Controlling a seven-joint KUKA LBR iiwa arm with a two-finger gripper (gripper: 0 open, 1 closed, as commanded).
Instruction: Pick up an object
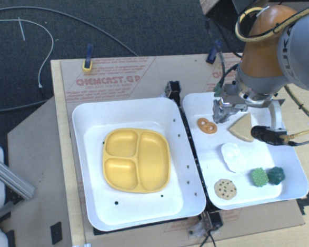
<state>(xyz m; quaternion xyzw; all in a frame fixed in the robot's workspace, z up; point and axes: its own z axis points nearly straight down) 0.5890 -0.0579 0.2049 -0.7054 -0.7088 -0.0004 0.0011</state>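
Two shallow white plastic bins sit side by side on the bench; left bin (86, 125) carries a yellow three-compartment plastic plate (137, 159), right bin (296, 181) carries the loose pickable items; grey arm's two-finger gripper (223, 112) hangs low over the right bin's far end, just beside a small brown pretzel-shaped toy (207, 126); fingers are too dark and small to read, so cannot tell how far open the gripper is, and nothing visibly sits between them; likely step: descend on the pretzel or on the tan wedge-shaped piece (241, 129) near it; to do it well, centre over one item, keep clear of the bin wall, close across the narrow width; pretzel looks thin, glossy, holed, lies flat, probably hard to catch from above; wedge is flat with straight edges, better purchase; white rounded lump (233, 156) blends into the bin floor; round speckled cookie (225, 189) is flat and low; bumpy green cluster (259, 177) touches a dark teal lump (276, 175), risk of grabbing both.
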